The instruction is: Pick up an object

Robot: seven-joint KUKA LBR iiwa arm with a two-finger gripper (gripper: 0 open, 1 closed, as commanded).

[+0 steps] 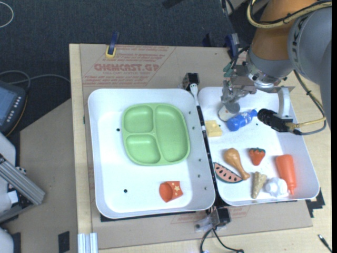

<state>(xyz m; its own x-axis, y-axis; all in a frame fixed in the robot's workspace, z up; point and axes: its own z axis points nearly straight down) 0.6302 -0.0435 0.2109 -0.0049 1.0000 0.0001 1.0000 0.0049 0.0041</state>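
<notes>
My gripper (230, 108) hangs over the back of the right bin (310, 167), fingertips just left of a blue bottle (241, 120) lying on its side. A yellow cheese cube (213, 128) sits a little to the left and nearer. Toward the front lie a chicken drumstick (236, 161), a strawberry (257, 155), a watermelon slice (227, 173), an orange carrot (286, 172), an ice cream cone (258, 183) and a small white piece (275, 186). Nothing shows between the fingers.
The left bin (100, 157) holds a green divided plate (156, 133) and a small red box (170, 191) near its front. The divider between the bins runs just left of the cheese. Cardboard lies under both bins.
</notes>
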